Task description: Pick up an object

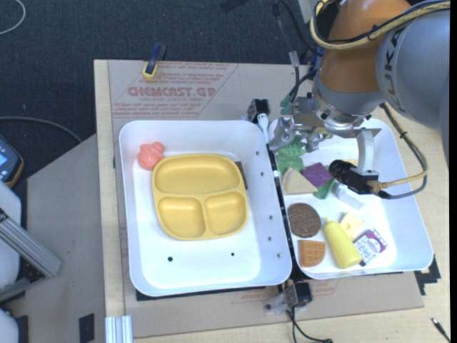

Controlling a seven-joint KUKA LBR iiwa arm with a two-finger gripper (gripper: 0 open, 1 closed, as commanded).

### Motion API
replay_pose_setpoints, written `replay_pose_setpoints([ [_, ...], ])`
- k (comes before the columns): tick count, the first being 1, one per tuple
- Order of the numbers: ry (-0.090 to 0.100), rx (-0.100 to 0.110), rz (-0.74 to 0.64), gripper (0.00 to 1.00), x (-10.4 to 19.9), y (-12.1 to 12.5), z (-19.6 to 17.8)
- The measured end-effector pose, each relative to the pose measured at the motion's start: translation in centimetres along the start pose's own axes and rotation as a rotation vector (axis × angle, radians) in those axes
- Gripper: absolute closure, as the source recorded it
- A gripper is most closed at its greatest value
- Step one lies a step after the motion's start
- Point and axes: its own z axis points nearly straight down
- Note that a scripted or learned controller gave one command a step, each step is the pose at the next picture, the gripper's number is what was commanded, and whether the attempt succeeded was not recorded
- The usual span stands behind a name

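Note:
My gripper [291, 136] hangs low over the far left corner of the right bin [407, 213], just above a green toy [289, 157]. Beside the green toy lie a purple block [316, 171] and a small green piece [325, 188]. Nearer the front of that bin are a brown round cookie [305, 220], a small waffle [311, 252], a yellow bottle [340, 243], a pale yellow wedge [352, 224] and a purple-and-white packet [370, 245]. The wrist's orange band [364, 16] and grey body hide the bin's far side.
The left bin [136, 213] holds a yellow divided plate [200, 195] and a pink toy [151, 154] at its far left. A black cable connector [353, 176] hangs off the wrist over the right bin. A cardboard sheet [178, 88] lies behind the bins.

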Motion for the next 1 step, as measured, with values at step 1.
replay_pose_setpoints([
  [1,-0.001,-0.003,0.001,1.0,-0.38,0.59,0.34],
])
